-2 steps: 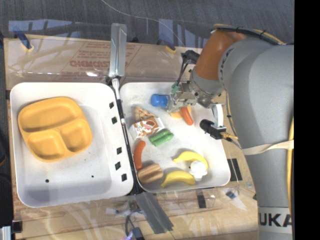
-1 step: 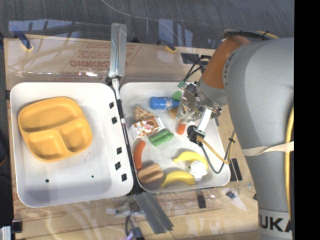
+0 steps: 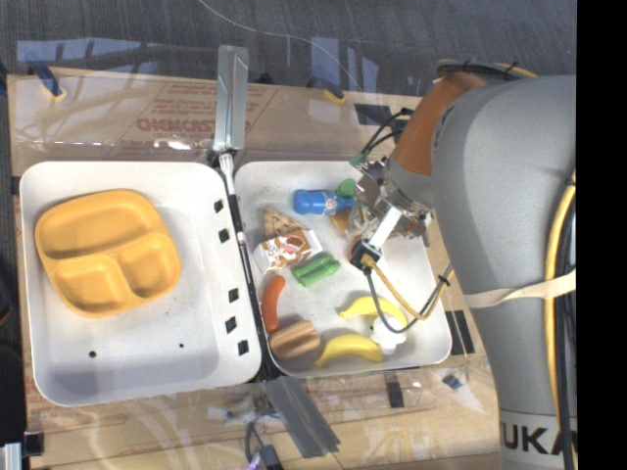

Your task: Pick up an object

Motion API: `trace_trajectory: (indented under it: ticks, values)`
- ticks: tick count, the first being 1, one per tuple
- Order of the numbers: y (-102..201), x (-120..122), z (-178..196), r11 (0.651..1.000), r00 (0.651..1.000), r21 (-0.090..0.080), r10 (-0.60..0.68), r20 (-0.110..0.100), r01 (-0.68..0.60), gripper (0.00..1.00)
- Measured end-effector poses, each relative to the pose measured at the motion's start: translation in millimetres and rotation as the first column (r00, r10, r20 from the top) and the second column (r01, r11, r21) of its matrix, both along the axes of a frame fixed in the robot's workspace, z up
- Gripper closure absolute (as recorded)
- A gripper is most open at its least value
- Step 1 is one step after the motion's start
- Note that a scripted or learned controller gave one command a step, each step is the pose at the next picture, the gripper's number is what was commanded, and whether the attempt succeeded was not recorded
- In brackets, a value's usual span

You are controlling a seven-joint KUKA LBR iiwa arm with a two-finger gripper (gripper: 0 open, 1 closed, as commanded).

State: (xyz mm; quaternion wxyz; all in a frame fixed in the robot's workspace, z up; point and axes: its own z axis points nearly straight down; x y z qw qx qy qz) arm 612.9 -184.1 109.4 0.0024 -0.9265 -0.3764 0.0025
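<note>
The grey arm (image 3: 509, 223) reaches into the bin (image 3: 431, 352) on the view's right. Its gripper (image 3: 359, 204) hangs at the far side; open or closed, I cannot tell. The blue bottle (image 3: 312, 202), probably the nearest object, lies just beside it, toward the view's left, with its long axis pointing at the gripper.

A divided tray (image 3: 106, 251) lies in the left bin (image 3: 118, 370). In the right bin (image 3: 315, 311), a bottle (image 3: 313, 202) lies at the back; a packet (image 3: 287, 251) before it; a sausage (image 3: 272, 302), bun (image 3: 295, 340) and banana (image 3: 353, 350) nearest the front.
</note>
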Motion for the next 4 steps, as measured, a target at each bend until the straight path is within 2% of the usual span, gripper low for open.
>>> trace_trajectory:
  ticks: [1,2,3,4]
  values:
    - [3,-9,-5,0.973,0.973,0.001,-0.229,-0.004,0.229,1.00]
    - [19,15,17,0.912,0.912,-0.002,-0.410,0.001,0.410,1.00]
    - [54,-3,41,0.846,0.846,-0.003,-0.533,-0.003,0.533,1.00]
    - [72,-8,31,0.913,0.913,-0.002,-0.409,-0.005,0.409,1.00]
